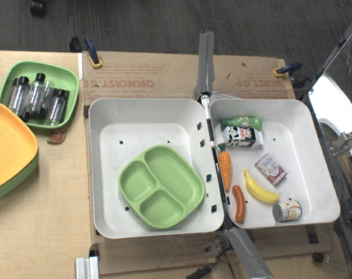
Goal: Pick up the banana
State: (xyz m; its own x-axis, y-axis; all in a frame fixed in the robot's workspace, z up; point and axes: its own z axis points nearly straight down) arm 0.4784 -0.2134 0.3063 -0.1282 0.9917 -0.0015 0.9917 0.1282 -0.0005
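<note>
A yellow banana (259, 188) lies in the right bin (306, 156), toward its near side, with its curve opening to the upper right. It rests between a red sausage (239, 203) on its left and a tin can (287, 210) lying on its side at its lower right. A pink packet (270, 169) sits just above it.
The right bin also holds a carrot (225, 168), a small milk carton (241, 136) and a green packet (241, 122). In the left bin (106, 156) lies a green divided tray (161, 185). A green dish of bottles (39, 96) and stacked orange plates (7, 153) stand at far left.
</note>
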